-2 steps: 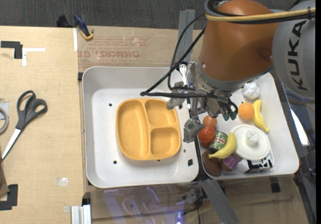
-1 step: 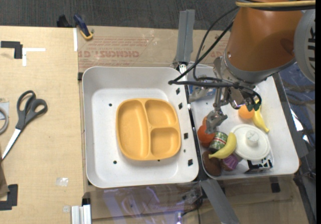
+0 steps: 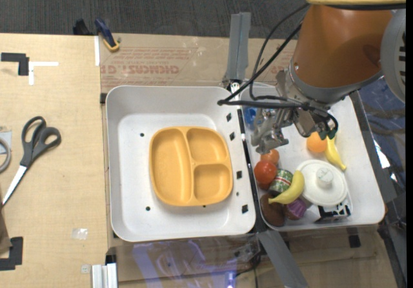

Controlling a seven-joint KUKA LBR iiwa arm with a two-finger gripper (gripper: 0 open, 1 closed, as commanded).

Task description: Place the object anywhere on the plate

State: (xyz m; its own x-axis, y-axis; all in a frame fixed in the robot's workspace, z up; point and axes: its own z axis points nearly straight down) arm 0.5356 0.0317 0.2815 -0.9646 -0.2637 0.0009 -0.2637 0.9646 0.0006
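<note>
Fingers (image 3: pixel 266 144), state unclear, hover over toys beside the unlabelled yellow plate (image 3: pixel 191 165).

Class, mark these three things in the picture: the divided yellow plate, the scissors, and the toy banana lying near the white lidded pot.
divided yellow plate (image 3: pixel 191 165), camera view, on the ridge between its compartments.
scissors (image 3: pixel 33 140), camera view, on the black handles.
toy banana (image 3: pixel 290 190), camera view, on the middle of its curved body.
</note>
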